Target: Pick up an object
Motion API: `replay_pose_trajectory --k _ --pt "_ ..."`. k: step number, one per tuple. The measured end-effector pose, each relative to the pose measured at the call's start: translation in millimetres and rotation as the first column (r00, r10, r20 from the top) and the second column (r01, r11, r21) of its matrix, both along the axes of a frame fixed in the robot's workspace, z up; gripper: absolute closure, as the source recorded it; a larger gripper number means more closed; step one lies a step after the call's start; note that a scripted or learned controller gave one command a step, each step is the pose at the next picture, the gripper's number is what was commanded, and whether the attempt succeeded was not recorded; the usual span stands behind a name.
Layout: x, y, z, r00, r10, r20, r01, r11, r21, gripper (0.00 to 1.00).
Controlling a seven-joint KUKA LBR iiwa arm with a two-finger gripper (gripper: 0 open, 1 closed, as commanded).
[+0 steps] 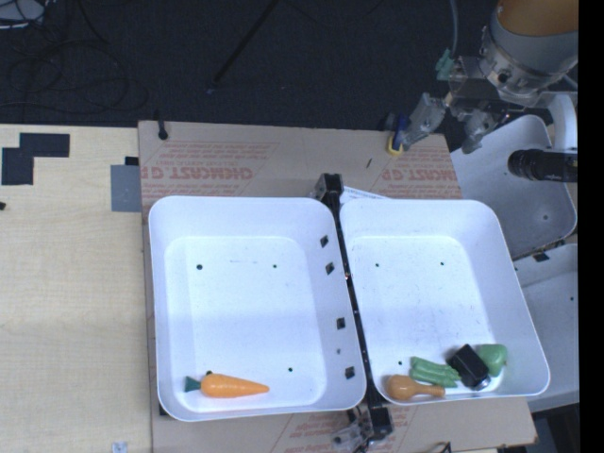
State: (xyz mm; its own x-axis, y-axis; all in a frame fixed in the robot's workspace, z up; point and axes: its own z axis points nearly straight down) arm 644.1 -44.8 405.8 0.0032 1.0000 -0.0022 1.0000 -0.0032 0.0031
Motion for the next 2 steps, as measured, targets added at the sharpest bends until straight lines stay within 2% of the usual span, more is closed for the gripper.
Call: replay_pose_trajectory --k 1,2 --pt "0 1 6 1.000 0.001 -0.007 -0.001 1.000 0.001 1.00" --pt "0 39 -13 1.000 0.005 -0.008 -0.005 1.000 0.003 1.00"
